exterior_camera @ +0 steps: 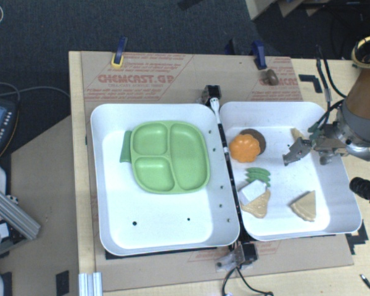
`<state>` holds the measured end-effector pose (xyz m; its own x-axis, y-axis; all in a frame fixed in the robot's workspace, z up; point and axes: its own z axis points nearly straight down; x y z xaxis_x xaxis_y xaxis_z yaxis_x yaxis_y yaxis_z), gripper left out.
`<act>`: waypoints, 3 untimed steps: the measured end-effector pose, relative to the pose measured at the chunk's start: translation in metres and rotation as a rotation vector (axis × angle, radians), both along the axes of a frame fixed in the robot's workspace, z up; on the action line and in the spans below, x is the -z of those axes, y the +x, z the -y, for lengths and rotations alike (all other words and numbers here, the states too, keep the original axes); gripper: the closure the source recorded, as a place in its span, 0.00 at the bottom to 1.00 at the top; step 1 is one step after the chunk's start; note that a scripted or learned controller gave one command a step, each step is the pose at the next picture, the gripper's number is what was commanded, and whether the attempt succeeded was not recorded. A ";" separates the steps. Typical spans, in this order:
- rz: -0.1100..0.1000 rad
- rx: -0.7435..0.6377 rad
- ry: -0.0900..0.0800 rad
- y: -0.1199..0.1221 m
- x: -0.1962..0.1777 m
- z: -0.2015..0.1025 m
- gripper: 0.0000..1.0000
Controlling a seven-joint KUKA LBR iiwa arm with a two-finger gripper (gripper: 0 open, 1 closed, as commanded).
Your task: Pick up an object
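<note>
Claw over right bin, near its right side; dark fingers blurred, cannot tell if spread or pressed together, nothing seen pinched. Below it: tan bread-like wedge. Further left: orange pumpkin-like toy by dark round piece, green pea pod, second wedge. Left bin holds green divided plate.

Right bin centre bare; orange toy, sandwich wedges crowd edges
</note>
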<state>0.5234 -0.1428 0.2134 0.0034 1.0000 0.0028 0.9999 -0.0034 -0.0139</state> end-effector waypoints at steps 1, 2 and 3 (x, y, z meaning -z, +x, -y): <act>0.014 -0.003 -0.003 0.003 -0.007 0.000 0.00; 0.008 -0.003 -0.001 0.009 0.050 0.006 0.00; 0.006 -0.004 0.001 0.005 0.100 -0.005 0.00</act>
<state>0.5284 -0.1382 0.1129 -0.0003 1.0000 0.0033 1.0000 0.0004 -0.0077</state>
